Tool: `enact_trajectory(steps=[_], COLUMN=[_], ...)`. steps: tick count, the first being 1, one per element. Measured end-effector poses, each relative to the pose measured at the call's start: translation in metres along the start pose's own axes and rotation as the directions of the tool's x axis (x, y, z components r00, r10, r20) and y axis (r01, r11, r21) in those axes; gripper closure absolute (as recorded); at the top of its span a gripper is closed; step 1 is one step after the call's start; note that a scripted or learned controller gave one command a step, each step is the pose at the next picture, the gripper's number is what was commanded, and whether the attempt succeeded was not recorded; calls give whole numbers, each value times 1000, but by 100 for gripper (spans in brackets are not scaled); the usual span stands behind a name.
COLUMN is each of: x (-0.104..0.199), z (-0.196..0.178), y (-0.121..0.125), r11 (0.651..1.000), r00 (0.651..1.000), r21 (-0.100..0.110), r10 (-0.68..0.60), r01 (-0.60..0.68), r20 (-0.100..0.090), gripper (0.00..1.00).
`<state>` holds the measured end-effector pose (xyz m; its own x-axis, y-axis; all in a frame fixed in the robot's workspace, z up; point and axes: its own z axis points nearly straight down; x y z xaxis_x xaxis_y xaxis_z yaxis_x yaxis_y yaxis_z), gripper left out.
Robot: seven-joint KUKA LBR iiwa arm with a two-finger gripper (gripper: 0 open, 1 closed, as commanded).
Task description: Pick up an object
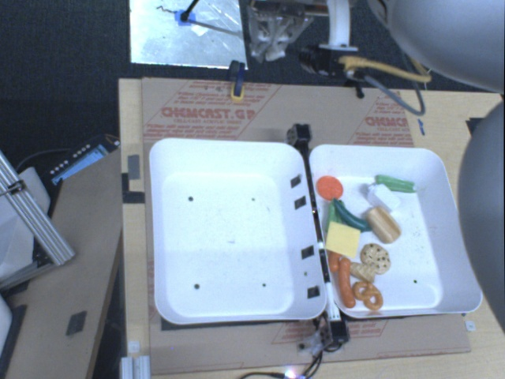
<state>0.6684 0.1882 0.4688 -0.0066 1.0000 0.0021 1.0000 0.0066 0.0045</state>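
We see the gripper (272,39) high above the bins, jaw state unclear; toy foods cluster in the right bin (442,279).

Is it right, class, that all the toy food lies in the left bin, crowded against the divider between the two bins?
No. The toy food lies in the right bin, not the left bin, as the camera view shows. The rest holds: the pieces are crowded against the divider between the two bins.

Pincer (272,38) hangs above the bench, well apart from right bin (442,212) holding toy food (359,243).
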Motion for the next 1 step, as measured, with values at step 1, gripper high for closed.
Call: enact_trajectory(steps=[1], x=[30], z=[-9], y=[0], r11=[1000], r00=[1000], r21=[1], r10=[0], r01=[0], r20=[0], gripper=[100])
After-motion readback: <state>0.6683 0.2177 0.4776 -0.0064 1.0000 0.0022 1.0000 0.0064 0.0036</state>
